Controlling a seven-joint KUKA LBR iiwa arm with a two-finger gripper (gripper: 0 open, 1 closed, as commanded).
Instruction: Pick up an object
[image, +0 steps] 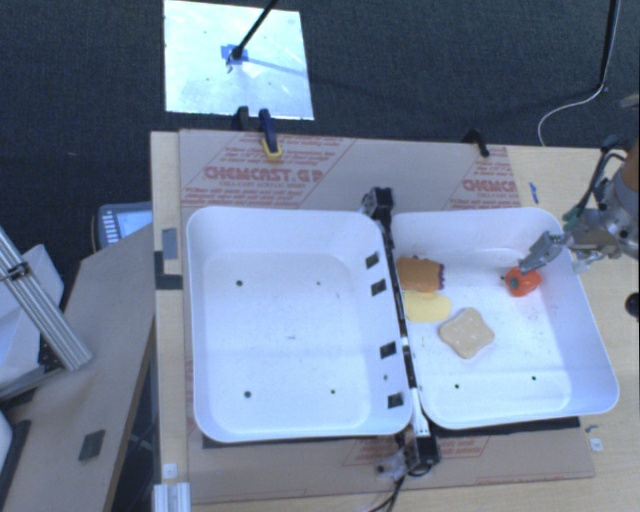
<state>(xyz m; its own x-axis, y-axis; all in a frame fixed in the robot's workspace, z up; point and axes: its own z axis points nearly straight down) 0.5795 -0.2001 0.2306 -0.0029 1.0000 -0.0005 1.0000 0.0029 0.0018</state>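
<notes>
pincer (532, 262) tips blurred, at orange object (520, 282)

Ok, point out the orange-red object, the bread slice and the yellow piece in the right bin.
orange-red object (520, 282), camera view, its middle.
bread slice (466, 333), camera view, centre of its top face.
yellow piece (428, 308), camera view, its flat middle.

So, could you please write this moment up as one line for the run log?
gripper: over right white bin, at small orange-red object | grasp: unconfirmed | also there: brown-orange block, yellow disc, tan toast-shaped piece

Robotics lab, bench (560, 165) (clamped), twin white bins (290, 330)
</notes>
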